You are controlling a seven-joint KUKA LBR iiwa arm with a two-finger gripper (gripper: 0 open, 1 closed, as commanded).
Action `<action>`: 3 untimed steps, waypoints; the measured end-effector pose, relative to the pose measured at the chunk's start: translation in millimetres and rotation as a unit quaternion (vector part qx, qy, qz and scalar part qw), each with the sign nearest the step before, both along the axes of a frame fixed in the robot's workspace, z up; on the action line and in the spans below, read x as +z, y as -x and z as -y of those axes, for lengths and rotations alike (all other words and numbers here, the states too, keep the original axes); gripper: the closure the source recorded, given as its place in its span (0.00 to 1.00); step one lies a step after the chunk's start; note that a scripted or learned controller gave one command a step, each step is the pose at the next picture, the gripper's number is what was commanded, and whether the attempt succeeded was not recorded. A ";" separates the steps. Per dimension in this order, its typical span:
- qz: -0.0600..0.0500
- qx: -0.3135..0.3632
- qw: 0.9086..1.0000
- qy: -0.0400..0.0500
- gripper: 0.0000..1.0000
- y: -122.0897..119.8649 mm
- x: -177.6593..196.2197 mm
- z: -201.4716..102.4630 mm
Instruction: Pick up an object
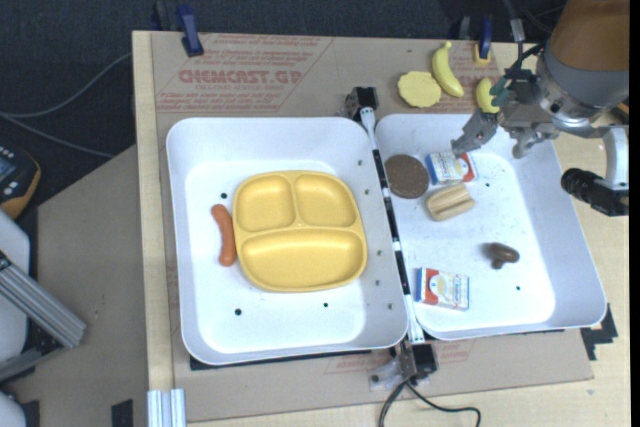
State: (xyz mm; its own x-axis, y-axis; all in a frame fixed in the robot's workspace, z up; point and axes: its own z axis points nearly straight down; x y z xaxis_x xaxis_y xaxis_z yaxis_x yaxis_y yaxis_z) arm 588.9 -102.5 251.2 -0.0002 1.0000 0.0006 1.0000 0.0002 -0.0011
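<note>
My gripper (493, 141) hangs over the far edge of the right bin (560, 215), its two fingers spread apart with nothing between them. Its left fingertip (466, 141) is just above a small blue and white carton (447, 167). Next to that carton lie a brown round disc (406, 175) and a tan bread roll (450, 203). Farther toward the front of this bin are a small brown lump (502, 255) and a second carton (442, 289).
The left bin (200, 305) bears a yellow divided plate (297, 230) and an orange sausage (225, 234) to its left. Behind the right bin, on the board, lie a banana (447, 70), a yellow round piece (419, 89) and a small yellow-green fruit (486, 94).
</note>
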 end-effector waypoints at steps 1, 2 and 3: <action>-0.002 -0.001 1.000 0.000 0.00 -4.1 -174.5 14.5; -0.004 -0.006 1.000 0.001 0.00 90.0 -166.9 98.7; 0.002 0.003 1.000 0.000 0.00 48.2 -166.7 29.7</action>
